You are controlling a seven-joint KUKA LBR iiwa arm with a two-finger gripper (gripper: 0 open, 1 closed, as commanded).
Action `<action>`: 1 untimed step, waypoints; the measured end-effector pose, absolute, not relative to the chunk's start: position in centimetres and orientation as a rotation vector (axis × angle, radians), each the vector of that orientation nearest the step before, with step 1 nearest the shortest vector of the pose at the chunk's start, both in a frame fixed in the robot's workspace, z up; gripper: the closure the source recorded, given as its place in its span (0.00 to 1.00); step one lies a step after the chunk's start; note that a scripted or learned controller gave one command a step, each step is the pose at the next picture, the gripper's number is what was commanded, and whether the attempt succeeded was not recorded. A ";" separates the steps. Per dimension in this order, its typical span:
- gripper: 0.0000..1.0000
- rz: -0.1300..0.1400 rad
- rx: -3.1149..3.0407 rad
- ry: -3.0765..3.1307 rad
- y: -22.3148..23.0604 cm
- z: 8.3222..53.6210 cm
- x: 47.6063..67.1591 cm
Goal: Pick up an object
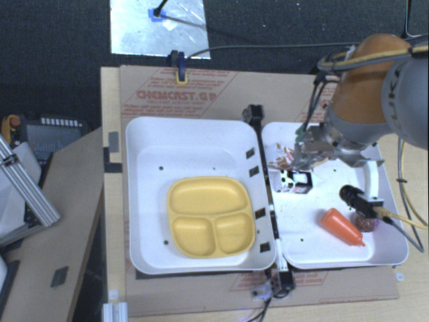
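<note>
The right bin (392,250) holds an orange cone-shaped object (342,225) near its front, with a small purple piece (369,224) touching its right side. A small black and white object (295,180) lies at the bin's left middle. A reddish-brown scrap (284,155) lies just behind it. My gripper (305,156) hangs low over the left part of this bin, right above the black and white object and beside the scrap. I see nothing clearly held in it.
The left bin (144,146) holds a yellow divided plate (210,216) at its front centre. A black divider strip (263,173) runs between the two bins. The grey and orange arm (375,92) covers the back right of the right bin.
</note>
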State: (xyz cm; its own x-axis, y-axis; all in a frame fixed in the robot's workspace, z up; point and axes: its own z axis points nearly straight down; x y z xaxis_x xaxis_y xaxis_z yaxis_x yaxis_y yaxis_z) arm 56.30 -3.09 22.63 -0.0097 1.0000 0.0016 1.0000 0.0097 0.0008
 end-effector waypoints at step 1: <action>1.00 -0.003 -2.212 -2.232 1.9 21.9 57.6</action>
State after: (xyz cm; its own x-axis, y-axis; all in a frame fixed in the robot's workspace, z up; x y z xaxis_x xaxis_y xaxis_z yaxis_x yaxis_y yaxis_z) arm 57.56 1.89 21.90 -0.0087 1.0000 0.0008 1.0000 0.0087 0.0021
